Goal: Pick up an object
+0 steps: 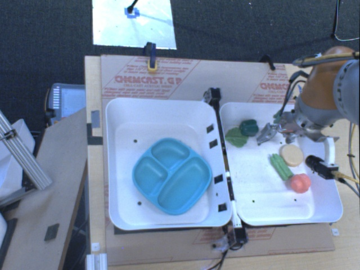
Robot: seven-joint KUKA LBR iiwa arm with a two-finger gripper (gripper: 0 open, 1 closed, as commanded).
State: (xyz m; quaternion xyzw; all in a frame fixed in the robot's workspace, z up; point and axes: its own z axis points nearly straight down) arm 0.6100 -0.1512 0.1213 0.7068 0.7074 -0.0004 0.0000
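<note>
Nothing grabbed yet. Gripper down in the right bin, fingers apart and empty, right beside the dark green toy. Whole pick still to do.

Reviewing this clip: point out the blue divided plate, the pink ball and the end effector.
blue divided plate [171, 176], camera view, centre ridge.
pink ball [301, 183], camera view, top surface.
end effector [265, 134], camera view, between fingertips.

Dark green leafy toy beside a lighter green piece at the right bin's upper left, green stick lying slantwise mid-bin, pale round disc just right of it, red-orange ball below
</note>
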